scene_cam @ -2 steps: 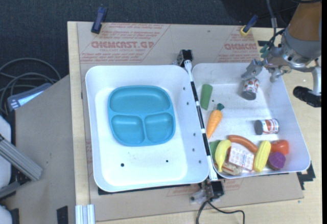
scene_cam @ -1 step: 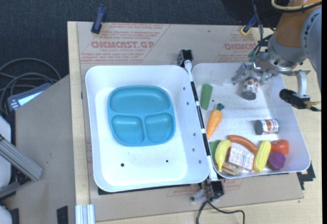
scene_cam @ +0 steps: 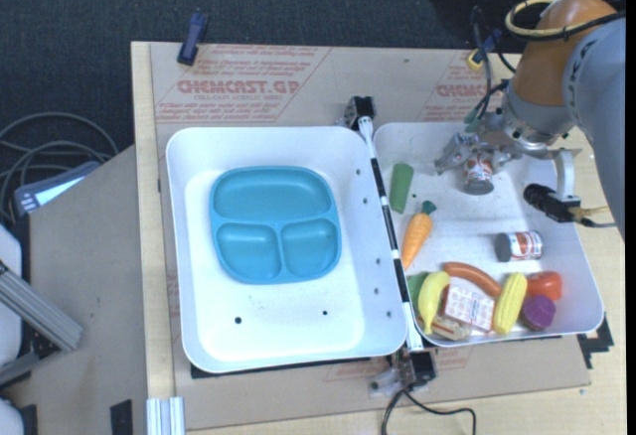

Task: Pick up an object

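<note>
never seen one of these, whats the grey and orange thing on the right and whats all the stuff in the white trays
The grey and orange thing is a robot arm, reaching in from the right. At its end is a two-finger gripper, here hanging over the far part of the right bin. A small can seems to sit right at its tip, but the picture does not settle whether the gripper grips it.

The picture comes from one fixed camera above the bench, looking down at a slant.

Two shallow white bins lie side by side. The left bin holds a blue divided plate. The right bin holds toy food: a green piece, a carrot, a small can on its side, a sausage, a banana, a corn cob and a few more pieces along the near edge.
</note>
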Tool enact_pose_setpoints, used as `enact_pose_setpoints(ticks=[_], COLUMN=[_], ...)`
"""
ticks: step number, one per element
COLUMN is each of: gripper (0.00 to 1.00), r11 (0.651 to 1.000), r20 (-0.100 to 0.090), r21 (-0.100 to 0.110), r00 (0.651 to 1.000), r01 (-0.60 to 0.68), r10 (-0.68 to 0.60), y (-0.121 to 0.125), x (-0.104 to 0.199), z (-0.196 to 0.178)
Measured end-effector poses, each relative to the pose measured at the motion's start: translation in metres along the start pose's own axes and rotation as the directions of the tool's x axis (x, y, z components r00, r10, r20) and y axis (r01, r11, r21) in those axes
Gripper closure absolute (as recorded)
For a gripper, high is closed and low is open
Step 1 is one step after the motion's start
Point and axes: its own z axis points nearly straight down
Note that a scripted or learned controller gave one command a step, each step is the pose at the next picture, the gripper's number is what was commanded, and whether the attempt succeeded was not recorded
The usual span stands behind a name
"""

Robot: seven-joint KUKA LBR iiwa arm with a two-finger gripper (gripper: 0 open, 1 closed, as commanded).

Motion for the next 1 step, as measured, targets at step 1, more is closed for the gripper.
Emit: enact_pose_setpoints(ticks=[1], gripper=[0.00], r11=[1.000], r20=[0.000], r21=[-0.001], r00=[1.000], r01=[0.001], r10=[-0.001], y=[-0.0013], x=[0.0510], z=[-0.0005])
